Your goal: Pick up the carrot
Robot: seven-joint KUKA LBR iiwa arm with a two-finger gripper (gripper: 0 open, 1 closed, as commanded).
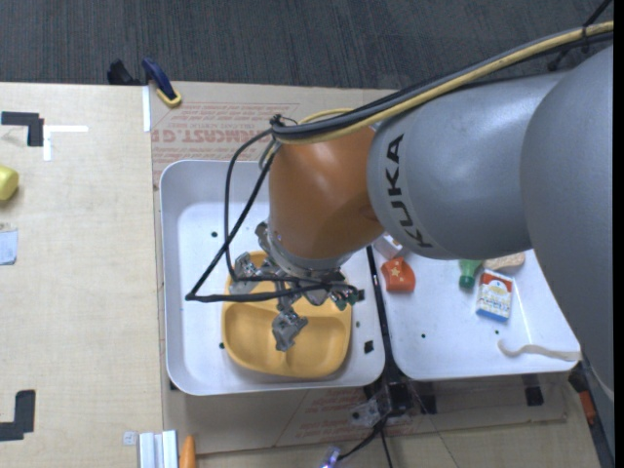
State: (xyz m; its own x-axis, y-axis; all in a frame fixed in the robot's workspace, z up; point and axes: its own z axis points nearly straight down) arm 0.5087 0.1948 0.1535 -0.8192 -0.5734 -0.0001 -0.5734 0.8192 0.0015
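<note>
Two white bins on the bench (78, 310): which one is the gripper (287, 331) over?
— The left bin (172, 261). It hangs low over a yellow dish (327, 354) in that bin's near half, under the arm's orange band.
Is it apart or together?
— I cannot tell; it reads as a dark tangle against the dish.
And the carrot?
— Unclear. A small red-orange piece with a green top (398, 277) lies at the left edge of the right bin (439, 359), but I cannot say whether it is the carrot.
Anything else in there?
— A small carton (495, 296) and a cream strip (536, 351) nearer the front.
</note>
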